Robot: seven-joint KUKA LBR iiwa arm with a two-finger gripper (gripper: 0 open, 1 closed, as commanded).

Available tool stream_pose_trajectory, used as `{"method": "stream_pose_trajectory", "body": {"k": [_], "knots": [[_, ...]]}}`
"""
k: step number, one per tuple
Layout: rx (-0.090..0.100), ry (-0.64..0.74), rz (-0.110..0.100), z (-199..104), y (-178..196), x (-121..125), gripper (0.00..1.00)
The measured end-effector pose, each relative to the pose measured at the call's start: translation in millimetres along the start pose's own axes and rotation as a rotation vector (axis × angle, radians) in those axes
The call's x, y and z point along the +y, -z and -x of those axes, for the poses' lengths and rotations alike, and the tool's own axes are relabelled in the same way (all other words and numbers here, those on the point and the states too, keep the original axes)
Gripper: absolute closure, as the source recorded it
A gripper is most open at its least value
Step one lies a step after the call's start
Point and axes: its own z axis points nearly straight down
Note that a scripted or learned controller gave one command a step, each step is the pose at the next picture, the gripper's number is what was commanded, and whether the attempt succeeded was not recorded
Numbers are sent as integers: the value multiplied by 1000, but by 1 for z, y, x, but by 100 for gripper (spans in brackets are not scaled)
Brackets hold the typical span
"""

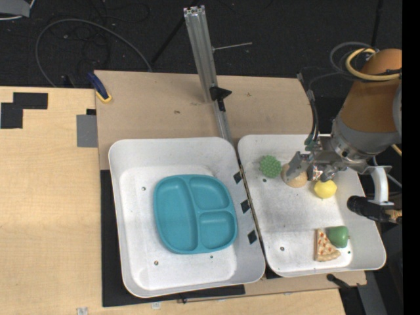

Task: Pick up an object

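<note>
Bun point(295, 176): target by my guess, in the right bin point(289, 241), just right of the broccoli point(270, 166), placed loose for grabbing.
Claw point(308, 169): low over the bun, likely touching; spread or pinching, cannot tell.
Lemon point(325, 189): just right of the bun.
Pizza point(323, 245), pepper point(338, 235): well below the bun, touching.
Tray point(195, 212): left bin, far left of the bun.

Even, bright overhead light on white bins point(177, 277); no strong glare. Soft, short shadows beneath bin rims. Background toward 12 o'clock falls dark. Focus slightly soft overall, small objects grainy.
</note>
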Motion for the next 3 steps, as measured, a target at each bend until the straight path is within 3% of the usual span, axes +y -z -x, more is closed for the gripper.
{"method": "stream_pose_trajectory", "body": {"k": [2, 3], "knots": [[0, 1, -1, 3, -107, -15, 0], [0, -4, 1, 5, -95, -14, 100]]}}
